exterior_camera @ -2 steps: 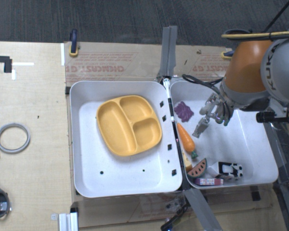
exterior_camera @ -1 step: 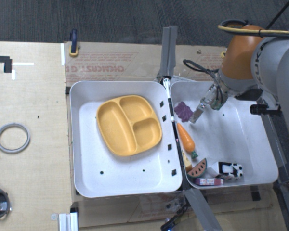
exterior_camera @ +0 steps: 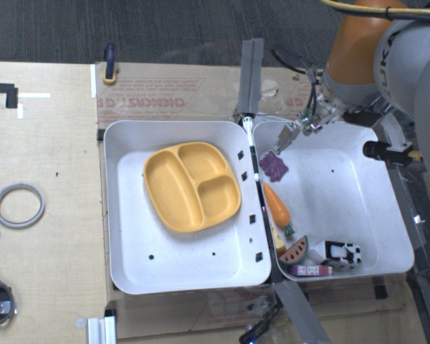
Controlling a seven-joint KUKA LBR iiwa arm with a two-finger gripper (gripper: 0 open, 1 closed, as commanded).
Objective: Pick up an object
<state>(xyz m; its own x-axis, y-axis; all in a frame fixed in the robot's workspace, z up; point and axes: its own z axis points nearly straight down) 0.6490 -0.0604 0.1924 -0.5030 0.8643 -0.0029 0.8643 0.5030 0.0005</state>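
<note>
Hovering just above the purple grapes [exterior_camera: 273, 165] at the right bin's [exterior_camera: 358, 192] left wall, pincer [exterior_camera: 285, 139] state's hard to tell; could easily clip that wall or nudge them away.

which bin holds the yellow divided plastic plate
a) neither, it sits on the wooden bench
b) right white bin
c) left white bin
c) the yellow divided plastic plate lies flat in the left white bin, while the right white bin holds the orange toy carrot and the purple toy grapes.
</note>
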